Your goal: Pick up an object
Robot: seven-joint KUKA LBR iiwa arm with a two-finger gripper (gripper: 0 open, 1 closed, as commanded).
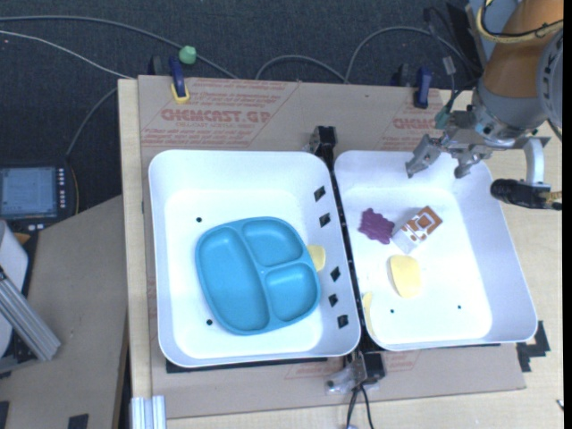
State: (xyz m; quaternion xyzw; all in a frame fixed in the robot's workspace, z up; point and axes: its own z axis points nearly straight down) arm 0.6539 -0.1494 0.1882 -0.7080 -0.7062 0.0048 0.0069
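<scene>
The left bin (170, 239) holds a blue divided tray (257, 273) that takes up most of its floor, with a small pale yellow piece (316, 257) peeking out just beside the tray's right edge, close to the wall between the bins. Across that wall, the right bin (500, 275) carries three loose candidates for the pick: a purple, lumpy-edged piece (376, 226), a small brown-and-white block (418, 227) just to its right (the two sit very near each other, though whether they touch cannot be told), and a pale yellow oval (405, 276) nearer the front, apart from both. Farther right and toward the back, the gripper (444, 160) hangs over the rear edge of the right bin with its two fingers spread apart and nothing between them; the grasp has not yet begun. The chief risk, as I judge it, lies in the closeness of the purple piece and the block: a descent aimed at one could push the other aside or catch both poorly. The yellow oval looks flat, so the fingers might slide over it and close on nothing. A descent too near the bin's sloped wall could also strike the rim.
</scene>
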